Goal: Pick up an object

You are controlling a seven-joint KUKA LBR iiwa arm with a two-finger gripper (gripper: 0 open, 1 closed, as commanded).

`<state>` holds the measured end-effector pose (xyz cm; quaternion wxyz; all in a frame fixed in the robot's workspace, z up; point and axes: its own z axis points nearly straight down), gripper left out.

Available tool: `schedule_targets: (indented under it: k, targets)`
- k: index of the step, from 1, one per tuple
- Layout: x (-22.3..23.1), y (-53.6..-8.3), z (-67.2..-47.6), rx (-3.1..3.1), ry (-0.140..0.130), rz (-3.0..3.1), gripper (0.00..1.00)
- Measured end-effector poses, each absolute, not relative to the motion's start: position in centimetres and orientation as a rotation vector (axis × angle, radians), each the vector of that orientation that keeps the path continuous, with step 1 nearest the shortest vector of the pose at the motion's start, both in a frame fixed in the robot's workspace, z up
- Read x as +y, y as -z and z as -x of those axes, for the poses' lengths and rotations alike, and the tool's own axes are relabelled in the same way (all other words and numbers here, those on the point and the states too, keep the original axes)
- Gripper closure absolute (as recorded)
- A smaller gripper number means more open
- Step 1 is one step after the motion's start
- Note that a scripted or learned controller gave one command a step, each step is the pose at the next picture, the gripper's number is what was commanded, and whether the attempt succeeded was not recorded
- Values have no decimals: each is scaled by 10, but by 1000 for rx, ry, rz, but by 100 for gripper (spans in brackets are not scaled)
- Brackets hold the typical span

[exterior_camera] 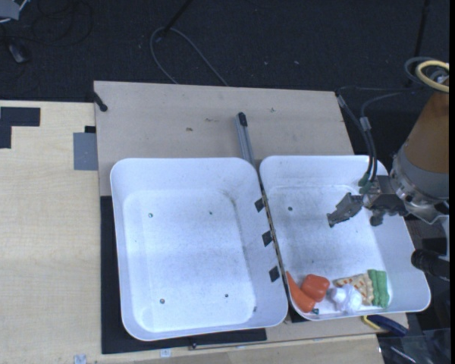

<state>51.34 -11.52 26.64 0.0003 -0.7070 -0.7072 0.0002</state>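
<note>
Orange toy pepper (313,286) lies with other small items in the right bin's (311,180) near corner, well below the pincer (341,214), which hovers unladen, ready to descend.

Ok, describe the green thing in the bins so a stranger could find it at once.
Start with the right bin, the one the arm reaches into. Follow it to its near edge, where a small cluster of items lies in a row. The green object is at the far right end of that row, beside a tan waffle-patterned piece; it is the cluster's one green item, unlike the orange-red object at the left end.
</note>
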Motion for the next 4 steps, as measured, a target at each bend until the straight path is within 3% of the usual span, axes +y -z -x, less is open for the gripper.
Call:
schedule_targets:
  k: [1, 2, 3, 4]
  targets:
    - [-96, -183, -531, -2217, -7, 2217, 0]
    - [15, -186, -509, -2228, 1, 2212, 0]
    - [10, -196, -509, -2218, -1, 2224, 100]
    - [71, -186, -511, -2224, -1, 2216, 100]
